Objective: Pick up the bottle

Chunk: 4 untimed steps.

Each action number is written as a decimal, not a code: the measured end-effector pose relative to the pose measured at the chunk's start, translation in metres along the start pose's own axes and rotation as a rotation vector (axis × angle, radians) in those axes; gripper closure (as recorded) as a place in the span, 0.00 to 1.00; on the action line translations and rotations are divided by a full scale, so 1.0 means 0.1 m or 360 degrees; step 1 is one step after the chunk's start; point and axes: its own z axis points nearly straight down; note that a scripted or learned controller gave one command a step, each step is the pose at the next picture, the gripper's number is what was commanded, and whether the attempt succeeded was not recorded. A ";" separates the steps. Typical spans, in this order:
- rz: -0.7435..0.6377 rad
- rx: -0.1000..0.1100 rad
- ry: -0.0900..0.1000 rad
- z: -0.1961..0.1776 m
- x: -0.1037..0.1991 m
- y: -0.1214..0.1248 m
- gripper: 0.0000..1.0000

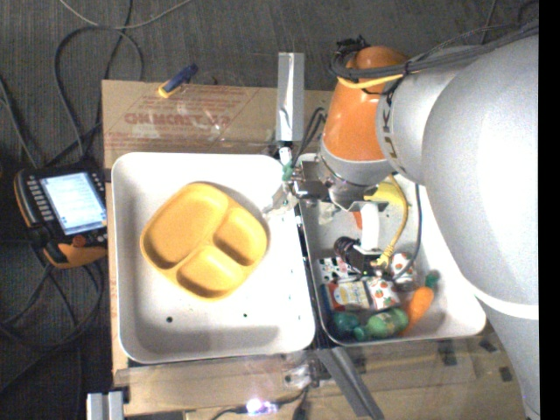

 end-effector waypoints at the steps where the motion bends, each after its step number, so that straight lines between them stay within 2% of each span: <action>1: 0.0088 0.0000 -0.0001 0.10 1.49 0.09 0.00; 2: 0.0158 -0.0001 -0.0008 0.60 1.13 0.16 0.00; 3: -0.0024 -0.0004 -0.0004 -0.89 0.22 -0.09 0.00; 4: 0.0340 -0.0003 -0.0005 -0.64 0.68 0.60 0.00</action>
